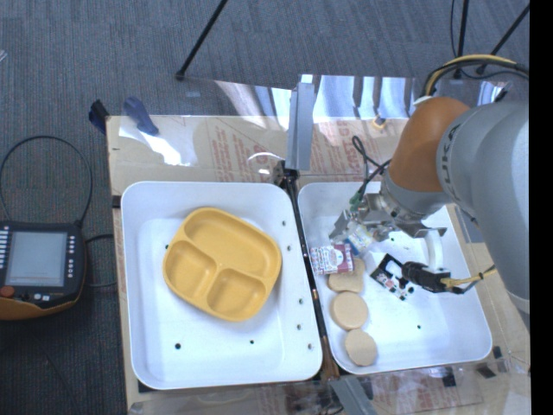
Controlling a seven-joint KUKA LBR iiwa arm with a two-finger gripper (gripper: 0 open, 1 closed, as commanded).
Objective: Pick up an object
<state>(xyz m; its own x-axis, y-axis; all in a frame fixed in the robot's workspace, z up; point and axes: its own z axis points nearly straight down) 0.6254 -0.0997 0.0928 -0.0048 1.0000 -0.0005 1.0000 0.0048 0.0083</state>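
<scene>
My gripper (352,232) reaches into the right bin (432,335) from the right and hangs low over its left half. Just below and left of it lies a small pink-and-white carton (330,258), close to the gripper's tip; whether they touch is unclear. Three tan round discs run in a column along the bin's left wall: one (346,281) right under the carton, one (350,310) below it, and one (360,347) near the front corner.
The left bin (147,353) holds a yellow divided plate (223,263), lying flat. A raised divider (308,266) separates the two bins. A metal post (300,132) stands behind them. A teach pendant (39,262) lies on the floor at far left.
</scene>
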